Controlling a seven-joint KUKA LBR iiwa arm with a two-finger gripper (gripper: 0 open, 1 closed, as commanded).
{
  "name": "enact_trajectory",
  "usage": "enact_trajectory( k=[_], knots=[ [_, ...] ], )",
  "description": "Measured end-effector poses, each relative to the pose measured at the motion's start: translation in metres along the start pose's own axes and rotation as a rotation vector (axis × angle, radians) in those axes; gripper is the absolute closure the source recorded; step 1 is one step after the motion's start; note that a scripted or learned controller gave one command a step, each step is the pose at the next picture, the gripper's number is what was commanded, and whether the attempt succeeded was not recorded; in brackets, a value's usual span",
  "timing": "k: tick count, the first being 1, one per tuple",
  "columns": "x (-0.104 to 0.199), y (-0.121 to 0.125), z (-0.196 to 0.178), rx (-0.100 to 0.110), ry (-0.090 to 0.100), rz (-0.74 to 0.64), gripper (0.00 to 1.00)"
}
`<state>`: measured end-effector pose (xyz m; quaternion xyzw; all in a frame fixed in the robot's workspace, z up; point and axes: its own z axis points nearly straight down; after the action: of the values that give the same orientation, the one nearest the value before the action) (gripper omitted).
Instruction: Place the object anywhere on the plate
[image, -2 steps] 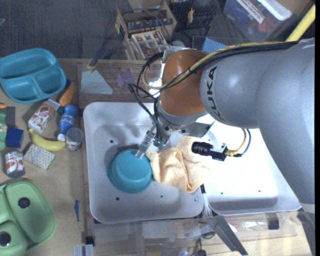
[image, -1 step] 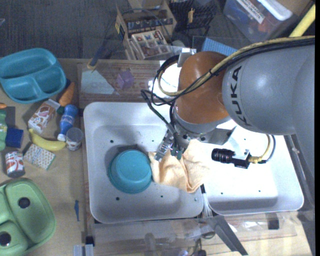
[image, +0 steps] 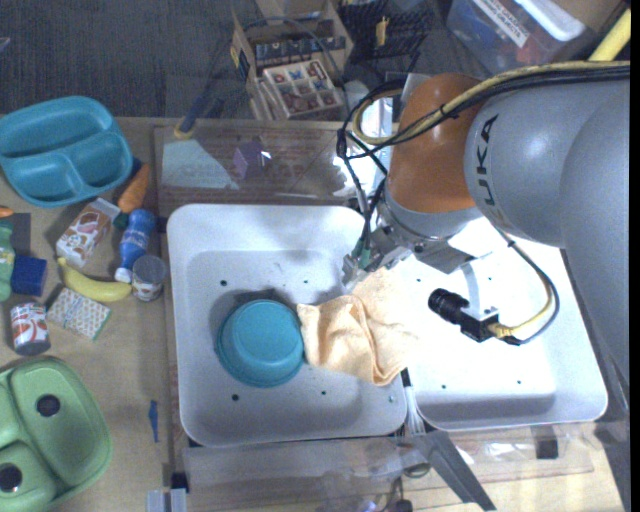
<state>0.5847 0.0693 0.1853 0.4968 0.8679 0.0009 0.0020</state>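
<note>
Looking down on your bench, you have the grey arm (image: 540, 150) reaching in from the right, its orange band (image: 435, 140) sitting above the wrist, and the gripper (image: 365, 258) low over the ridge where the two white bins meet. You cannot tell from this angle whether the claw is open, closed or gripping anything, because the wrist body hides it. Just below it lies a yellow cloth (image: 355, 330), crumpled and draped across the right part of the left bin (image: 200, 240), its right edge reaching the rim of the right bin (image: 560, 400). Whether the claw touches the cloth's upper corner is unclear. A round blue plate (image: 260, 342), which looks more like a shallow bowl, sits in the left bin, touching the cloth's left edge. Left of the bins, on the bench, you have a blue divided tray (image: 65, 150) far back, a banana (image: 92, 283), a small blue bottle (image: 135, 240) and a green tray (image: 45, 435) at the near corner
</note>
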Motion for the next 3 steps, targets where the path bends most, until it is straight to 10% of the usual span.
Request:
enact_trajectory(
  k=[1,2,3],
  knots=[
    [-0.028,-0.019,-0.135,0.0,0.0,-0.137,1.0],
    [0.02,-0.072,-0.211,-0.001,0.0,-0.211,1.0],
    [0.02,-0.072,-0.21,0.0,0.0,-0.212,0.0]
  ],
)
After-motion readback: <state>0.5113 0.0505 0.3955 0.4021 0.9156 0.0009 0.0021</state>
